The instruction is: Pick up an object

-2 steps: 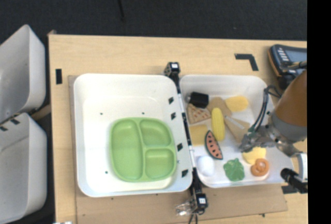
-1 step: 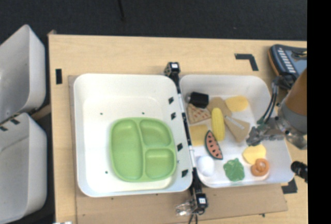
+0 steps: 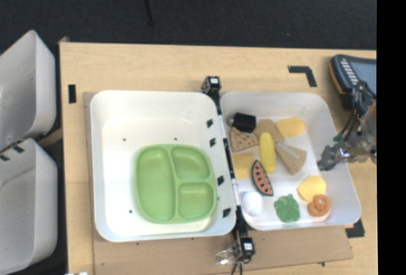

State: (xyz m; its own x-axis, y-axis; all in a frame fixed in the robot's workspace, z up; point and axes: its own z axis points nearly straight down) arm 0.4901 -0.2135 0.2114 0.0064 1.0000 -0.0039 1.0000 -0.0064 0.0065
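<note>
Clearly the right bin (image 3: pixel 339 201) serves as the landmark; it lies beside the left bin (image 3: pixel 108 159), the two touching along a shared edge on the wooden bench (image 3: pixel 158 67); inside the left bin rests a green divided plate (image 3: pixel 175 184), toward that bin's near end. Within the right bin the toy food lies scattered: a black block (image 3: pixel 243 120) at its far left corner; a waffle piece (image 3: pixel 243 139) just nearer than that; a corn cob (image 3: pixel 267 151) at the bin's middle, lying lengthwise; a yellow chunk (image 3: pixel 290 126) toward the far side; a tan wedge (image 3: pixel 292 157) just right of the corn; a watermelon slice (image 3: pixel 261 178) near the left wall; a white egg (image 3: pixel 252 203) at the near left corner; a green broccoli piece (image 3: pixel 287 208) along the near wall; a lemon (image 3: pixel 311 188) and an orange ring (image 3: pixel 320 205) toward the near right corner, touching or nearly so. At the right wall of that bin the gripper (image 3: pixel 331 158) hangs over the rim, well apart from the corn; how far its pincer stands open cannot be told, and nothing is seen between its tips.
</note>
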